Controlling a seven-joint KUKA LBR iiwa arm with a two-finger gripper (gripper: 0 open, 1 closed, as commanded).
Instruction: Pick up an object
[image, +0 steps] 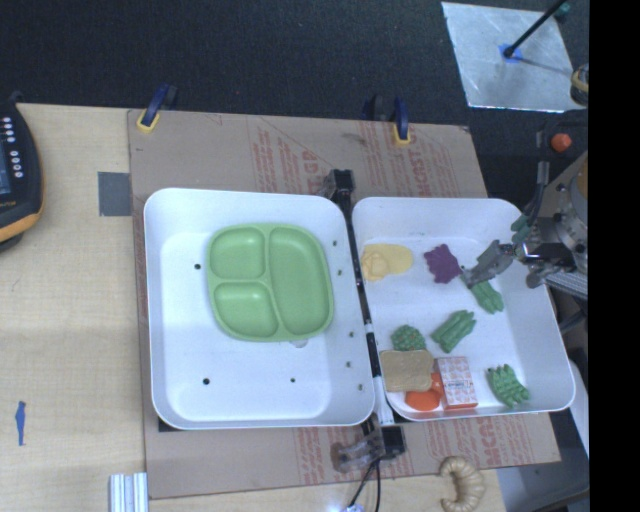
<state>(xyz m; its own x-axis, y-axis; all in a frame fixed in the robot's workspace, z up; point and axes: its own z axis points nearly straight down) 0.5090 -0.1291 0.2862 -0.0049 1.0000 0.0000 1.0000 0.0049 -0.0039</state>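
The right bin (530, 330) holds several small toy foods. Among them are a yellow piece (385, 261), a purple piece (441, 263), a green piece (488, 297), a green floret (407, 337) and a green bundle (453, 328). My gripper (487, 267) reaches in from the right edge and hangs low over the bin's upper right. It sits between the purple piece and the green piece just below it. Nothing shows as held by it.
A green divided plate (270, 282) lies in the left bin (170, 380). At the right bin's front are a brown slice (405, 369), an orange piece (423, 401), a red-and-white box (457, 385) and a green piece (507, 385). A tan curled item (462, 483) lies outside on the bench.
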